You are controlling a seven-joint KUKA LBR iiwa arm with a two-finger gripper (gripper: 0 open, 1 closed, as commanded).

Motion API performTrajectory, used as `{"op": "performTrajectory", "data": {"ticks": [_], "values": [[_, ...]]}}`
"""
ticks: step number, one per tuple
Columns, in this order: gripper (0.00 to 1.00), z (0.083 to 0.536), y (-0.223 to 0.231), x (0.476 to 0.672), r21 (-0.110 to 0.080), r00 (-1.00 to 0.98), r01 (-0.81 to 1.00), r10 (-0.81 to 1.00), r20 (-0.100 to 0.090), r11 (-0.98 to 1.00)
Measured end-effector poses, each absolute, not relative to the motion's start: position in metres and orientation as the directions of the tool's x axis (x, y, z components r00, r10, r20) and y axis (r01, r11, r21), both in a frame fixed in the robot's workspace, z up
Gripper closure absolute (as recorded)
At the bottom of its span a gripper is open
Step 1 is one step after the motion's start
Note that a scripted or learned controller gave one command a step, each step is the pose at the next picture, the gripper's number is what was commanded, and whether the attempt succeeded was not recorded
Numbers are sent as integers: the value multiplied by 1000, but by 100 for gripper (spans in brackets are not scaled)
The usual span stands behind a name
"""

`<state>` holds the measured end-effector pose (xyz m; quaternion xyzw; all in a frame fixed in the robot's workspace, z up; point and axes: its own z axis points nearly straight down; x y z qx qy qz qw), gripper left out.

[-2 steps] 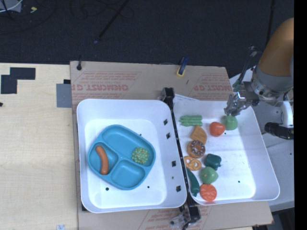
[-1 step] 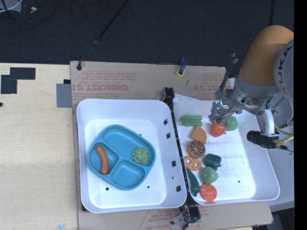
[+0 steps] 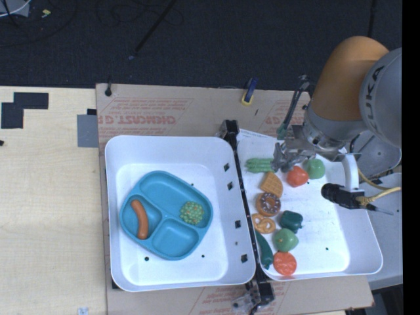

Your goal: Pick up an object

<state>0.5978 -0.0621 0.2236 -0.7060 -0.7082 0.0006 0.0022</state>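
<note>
Left bin point(image 3: 125, 151): blue tray point(image 3: 167, 215) with sausage point(image 3: 139, 218), peas point(image 3: 191, 211). Right bin point(image 3: 357, 241): toy foods; jaws point(image 3: 287, 161) over them, state unclear.

Red print runs along the cardboard sheet point(image 3: 170, 110) under the bins, just above the left bin in the upper middle of the frame. It stands upside down from here and is too blurred to read for certain. More red print shows on the same cardboard at the bottom edge, below the left bin, also unreadable. On the grey arm point(image 3: 384, 97) at the upper right, dark capital letters run up the casing, reading roughly "UKA", cut off at the frame's side.
</note>
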Motion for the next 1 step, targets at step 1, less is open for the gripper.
{"op": "performTrajectory", "data": {"ticks": [1], "values": [[100,222,-1,580,-5,-4,1000,1000,2,4]]}}
